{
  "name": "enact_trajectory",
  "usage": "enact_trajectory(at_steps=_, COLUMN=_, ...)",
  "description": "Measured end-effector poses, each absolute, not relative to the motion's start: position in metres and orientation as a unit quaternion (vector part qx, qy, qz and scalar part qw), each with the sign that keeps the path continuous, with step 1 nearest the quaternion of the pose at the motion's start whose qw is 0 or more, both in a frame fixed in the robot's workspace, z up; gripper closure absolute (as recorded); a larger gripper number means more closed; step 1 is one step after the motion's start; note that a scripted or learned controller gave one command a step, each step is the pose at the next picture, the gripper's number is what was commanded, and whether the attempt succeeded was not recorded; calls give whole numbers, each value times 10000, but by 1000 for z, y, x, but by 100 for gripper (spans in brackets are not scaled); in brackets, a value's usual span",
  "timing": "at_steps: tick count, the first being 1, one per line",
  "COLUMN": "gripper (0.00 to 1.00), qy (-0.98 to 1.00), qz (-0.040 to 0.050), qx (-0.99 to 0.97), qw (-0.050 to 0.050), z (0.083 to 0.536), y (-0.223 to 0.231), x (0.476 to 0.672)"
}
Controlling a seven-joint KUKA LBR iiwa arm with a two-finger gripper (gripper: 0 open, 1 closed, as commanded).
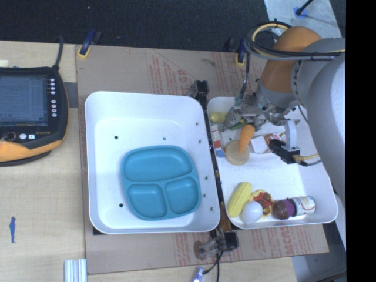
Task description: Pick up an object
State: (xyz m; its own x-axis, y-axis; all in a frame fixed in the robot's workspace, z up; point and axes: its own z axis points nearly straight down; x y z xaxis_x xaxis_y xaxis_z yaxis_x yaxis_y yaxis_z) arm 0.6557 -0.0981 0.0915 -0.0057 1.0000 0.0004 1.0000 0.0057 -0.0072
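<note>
My gripper (245,120) is low over the far end of the right bin (320,184), reaching in from the right. An orange carrot (246,135) lies slanted right below and against the gripper. It is unclear whether the carrot is held. A round tan cup-like object (237,154) sits at the carrot's near end. A small yellow-green item (217,117) lies in the bin's far left corner, beside the gripper.
The right bin's near end holds a corn cob (239,198), a white egg (251,212), a red-yellow item (264,199), a dark purple fruit (282,209) and a small bottle (303,204). The left bin (106,116) holds a blue divided plate (160,181). A tablet pendant (29,107) lies at left.
</note>
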Motion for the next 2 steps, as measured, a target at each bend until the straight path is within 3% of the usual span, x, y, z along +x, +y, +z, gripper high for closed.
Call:
enact_trajectory(at_steps=1, gripper=0, qy=-7088, qz=23, qx=-7054, qw=29, z=92, y=-97, x=656)
enact_trajectory(at_steps=2, gripper=0, qy=-7085, qz=-1, qx=-7057, qw=1, z=291, y=-88, x=643)
